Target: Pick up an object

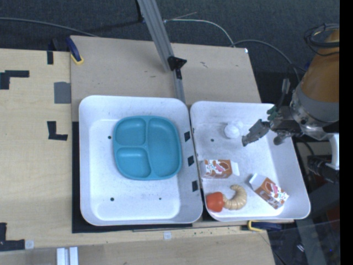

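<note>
The right bin [287, 173] holds a small white round object [231, 130] near its back, a flat orange-and-white packet [219, 168] in the middle, a red tomato [215, 202] touching a tan croissant [237, 197] at the front, and a small orange-and-white carton [269, 191] at the front right. My gripper [266, 132] hangs over the bin's back right part, right of the white round object, with its dark fingers [252, 135] spread apart and nothing between them.
The left bin [94, 164] carries a blue divided plate [148, 147]. A grey metal pole [157, 26] slants down to the bins' back edge. Cables trail across the dark floor behind the bench.
</note>
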`<state>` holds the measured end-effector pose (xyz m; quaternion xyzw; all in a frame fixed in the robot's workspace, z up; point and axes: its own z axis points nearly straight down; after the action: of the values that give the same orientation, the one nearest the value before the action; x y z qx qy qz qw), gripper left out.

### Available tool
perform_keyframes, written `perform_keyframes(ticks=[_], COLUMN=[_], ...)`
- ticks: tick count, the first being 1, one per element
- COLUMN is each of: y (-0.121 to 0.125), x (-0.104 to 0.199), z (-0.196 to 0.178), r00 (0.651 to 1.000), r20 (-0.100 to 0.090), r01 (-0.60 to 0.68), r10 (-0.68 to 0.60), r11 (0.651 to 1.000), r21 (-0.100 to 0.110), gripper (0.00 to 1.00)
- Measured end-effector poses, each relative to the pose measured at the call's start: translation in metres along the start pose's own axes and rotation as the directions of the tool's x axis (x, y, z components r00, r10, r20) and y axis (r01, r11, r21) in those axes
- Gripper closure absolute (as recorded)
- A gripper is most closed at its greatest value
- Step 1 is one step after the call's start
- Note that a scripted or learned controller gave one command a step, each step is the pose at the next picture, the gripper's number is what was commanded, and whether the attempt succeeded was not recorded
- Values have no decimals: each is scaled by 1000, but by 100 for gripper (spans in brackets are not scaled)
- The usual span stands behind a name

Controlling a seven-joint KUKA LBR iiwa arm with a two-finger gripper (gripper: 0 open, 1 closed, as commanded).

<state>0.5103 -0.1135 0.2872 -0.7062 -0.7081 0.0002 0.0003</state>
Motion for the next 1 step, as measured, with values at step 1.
perform_keyframes(ticks=[1], y=[0], x=[0], z=[0], r00=[1000], r20=[0], r01=[0], r10=[0], r11=[1000], r21=[0], gripper=[0])
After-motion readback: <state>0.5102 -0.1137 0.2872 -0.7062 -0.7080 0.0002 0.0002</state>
